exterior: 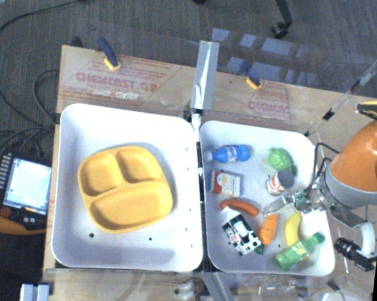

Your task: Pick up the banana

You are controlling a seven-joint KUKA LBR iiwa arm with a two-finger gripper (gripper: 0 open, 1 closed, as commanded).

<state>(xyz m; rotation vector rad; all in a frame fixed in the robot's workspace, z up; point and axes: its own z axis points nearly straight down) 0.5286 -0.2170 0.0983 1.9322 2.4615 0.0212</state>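
Green bottle [297, 251] and banana [292, 228] lie at the near right of the right bin [310, 269].

Yellow and smooth, the banana is short and gently curved, its long axis running near to far, the far tip under the end effector [296, 202], the near tip beside the green bottle. A carrot [269, 228] lies just left of it, roughly parallel. The end effector hangs over the banana's far end; whether it is released or clenched I cannot tell. Farther left sit a sausage [239, 206], a black-and-white toy [242, 233] and a blue bottle [230, 153]. A yellow tray [126, 188] rests in the left bin [63, 226] on the counter [125, 81].
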